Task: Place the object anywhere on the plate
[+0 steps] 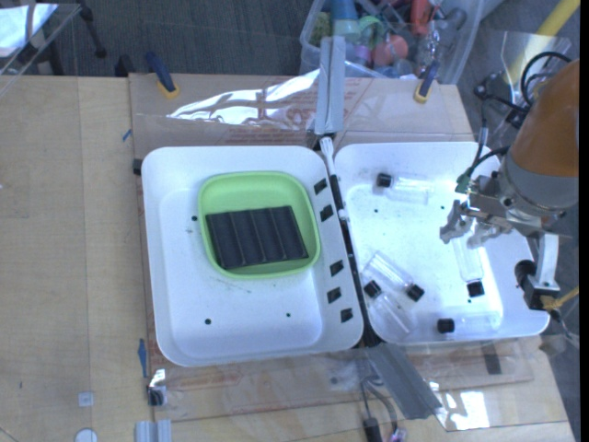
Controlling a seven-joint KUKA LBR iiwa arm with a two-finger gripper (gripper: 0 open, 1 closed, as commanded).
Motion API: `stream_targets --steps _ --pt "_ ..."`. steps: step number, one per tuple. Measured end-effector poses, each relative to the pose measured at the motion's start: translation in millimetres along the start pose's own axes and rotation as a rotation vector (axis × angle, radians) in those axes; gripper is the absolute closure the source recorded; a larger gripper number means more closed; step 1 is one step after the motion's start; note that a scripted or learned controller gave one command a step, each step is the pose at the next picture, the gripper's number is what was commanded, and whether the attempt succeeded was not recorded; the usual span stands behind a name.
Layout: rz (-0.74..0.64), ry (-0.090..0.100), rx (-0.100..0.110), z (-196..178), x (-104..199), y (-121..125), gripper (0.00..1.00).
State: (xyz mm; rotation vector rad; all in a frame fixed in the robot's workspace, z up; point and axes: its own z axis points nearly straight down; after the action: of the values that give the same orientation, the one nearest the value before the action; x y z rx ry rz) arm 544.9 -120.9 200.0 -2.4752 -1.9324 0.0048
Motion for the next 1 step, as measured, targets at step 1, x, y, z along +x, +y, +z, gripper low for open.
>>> stream_targets --steps 1 --pt "-0.125 0.002 0.002 16.8 31.6 -62.2 1.00"
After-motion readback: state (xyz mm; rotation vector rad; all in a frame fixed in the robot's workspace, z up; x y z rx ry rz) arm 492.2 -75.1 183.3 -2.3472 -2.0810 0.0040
